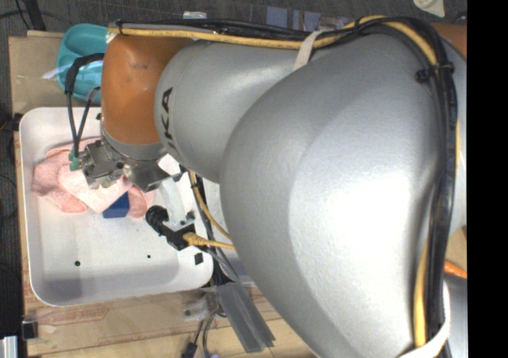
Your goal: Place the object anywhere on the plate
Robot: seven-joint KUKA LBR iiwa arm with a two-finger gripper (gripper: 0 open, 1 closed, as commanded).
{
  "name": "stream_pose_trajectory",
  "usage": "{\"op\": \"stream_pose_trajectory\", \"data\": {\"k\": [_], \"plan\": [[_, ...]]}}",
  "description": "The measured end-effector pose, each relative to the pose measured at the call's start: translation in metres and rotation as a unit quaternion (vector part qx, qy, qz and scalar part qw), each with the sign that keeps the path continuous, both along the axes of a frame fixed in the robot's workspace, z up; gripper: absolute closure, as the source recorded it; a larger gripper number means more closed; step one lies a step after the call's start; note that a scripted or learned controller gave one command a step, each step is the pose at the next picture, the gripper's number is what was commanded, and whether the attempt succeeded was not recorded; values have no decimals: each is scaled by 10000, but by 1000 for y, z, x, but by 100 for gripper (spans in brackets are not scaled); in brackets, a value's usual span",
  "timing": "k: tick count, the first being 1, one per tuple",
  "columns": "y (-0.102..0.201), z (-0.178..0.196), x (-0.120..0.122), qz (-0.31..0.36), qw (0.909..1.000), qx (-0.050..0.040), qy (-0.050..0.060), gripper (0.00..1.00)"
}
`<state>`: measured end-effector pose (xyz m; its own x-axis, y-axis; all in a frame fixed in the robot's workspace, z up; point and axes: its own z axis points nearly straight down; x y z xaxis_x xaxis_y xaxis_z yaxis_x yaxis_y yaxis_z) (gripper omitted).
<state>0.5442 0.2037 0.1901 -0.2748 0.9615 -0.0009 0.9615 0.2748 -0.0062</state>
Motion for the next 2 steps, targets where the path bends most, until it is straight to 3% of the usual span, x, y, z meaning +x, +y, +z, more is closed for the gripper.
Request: {"op": "stream_pose_trajectory", "data": {"k": [1,2], "plan": [[-20,5,51,-379,9993,5,-17,100],[-45,-83,82,-858,9963,-1,-4,100]]}}
